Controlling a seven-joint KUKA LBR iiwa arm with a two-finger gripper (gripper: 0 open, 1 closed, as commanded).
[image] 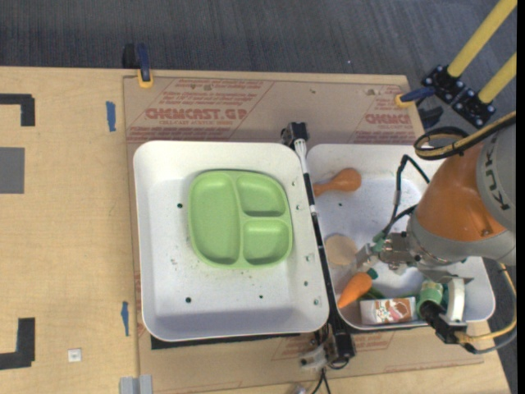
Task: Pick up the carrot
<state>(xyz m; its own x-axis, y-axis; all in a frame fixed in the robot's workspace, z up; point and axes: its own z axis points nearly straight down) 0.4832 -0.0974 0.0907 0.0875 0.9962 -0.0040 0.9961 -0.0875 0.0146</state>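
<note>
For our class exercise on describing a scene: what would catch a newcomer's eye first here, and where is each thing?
The bright green divided plate sits in the middle of the left bin. The arm's big orange band looms over the right bin. Below it, the orange carrot lies near that bin's front edge, beside a small red and white carton.
</note>
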